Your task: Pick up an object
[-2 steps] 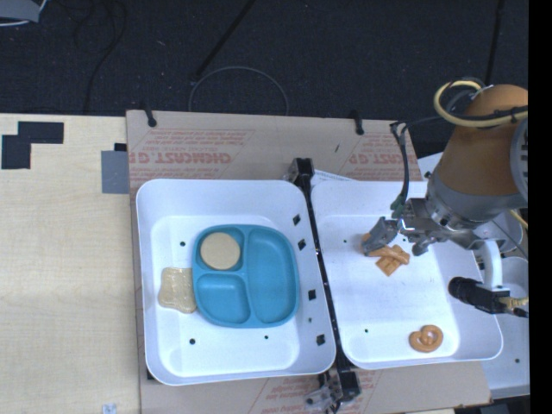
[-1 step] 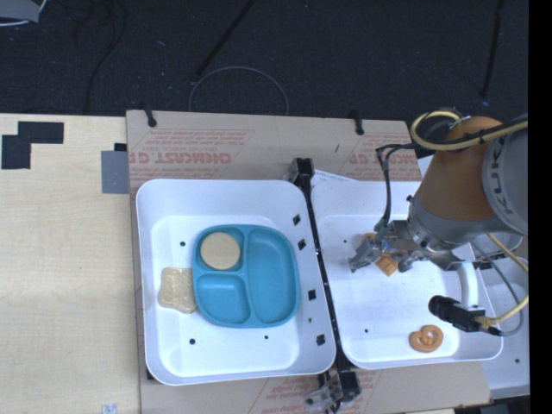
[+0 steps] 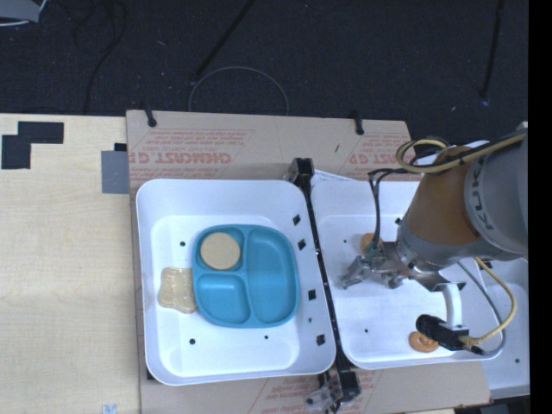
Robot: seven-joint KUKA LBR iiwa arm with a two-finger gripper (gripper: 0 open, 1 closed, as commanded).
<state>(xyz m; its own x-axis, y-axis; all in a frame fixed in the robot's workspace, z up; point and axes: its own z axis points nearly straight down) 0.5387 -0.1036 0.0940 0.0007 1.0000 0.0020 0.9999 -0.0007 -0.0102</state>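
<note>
The two-finger gripper [image 3: 360, 274], fingers parted and empty, is being held right of the blue three-compartment plastic tray [image 3: 247, 276]; cardboard lettering is unreadable.

Across the top of the frame I see dark carpet [image 3: 285, 33] with looping cables [image 3: 237, 80]; at left, my pale wooden surface [image 3: 60, 274] under cardboard [image 3: 259, 145].
</note>
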